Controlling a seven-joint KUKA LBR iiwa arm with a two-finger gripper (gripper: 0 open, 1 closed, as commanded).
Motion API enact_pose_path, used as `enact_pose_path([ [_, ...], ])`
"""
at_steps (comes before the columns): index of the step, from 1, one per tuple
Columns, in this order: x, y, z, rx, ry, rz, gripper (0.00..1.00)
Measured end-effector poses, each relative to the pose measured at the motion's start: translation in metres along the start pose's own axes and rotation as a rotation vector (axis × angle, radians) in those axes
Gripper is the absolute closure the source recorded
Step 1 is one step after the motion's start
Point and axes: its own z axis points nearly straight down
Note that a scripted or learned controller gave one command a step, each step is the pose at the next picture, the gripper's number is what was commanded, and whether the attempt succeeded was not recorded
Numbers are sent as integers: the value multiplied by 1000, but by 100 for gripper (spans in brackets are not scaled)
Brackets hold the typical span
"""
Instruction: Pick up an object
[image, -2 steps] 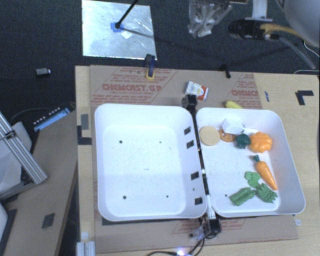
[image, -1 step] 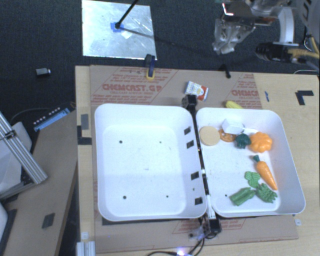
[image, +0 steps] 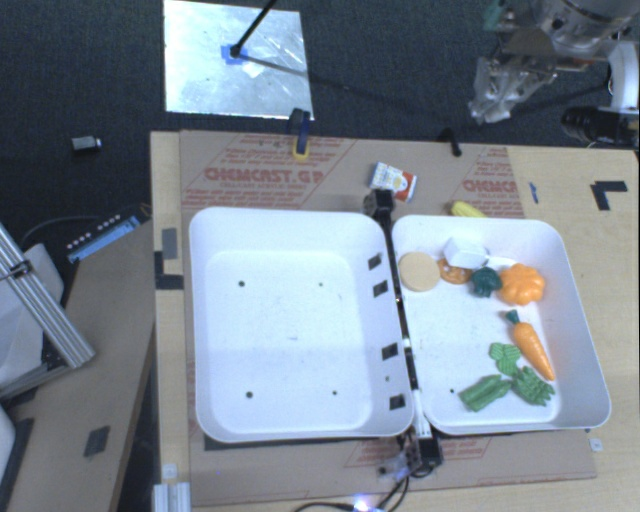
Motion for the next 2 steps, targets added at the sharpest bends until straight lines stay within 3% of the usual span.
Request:
enact_pose_path([
  [1, 11, -5, -68, -8, 2, -9, 100],
  [2, 198, -2, -58, -2, 8, -24, 100],
])
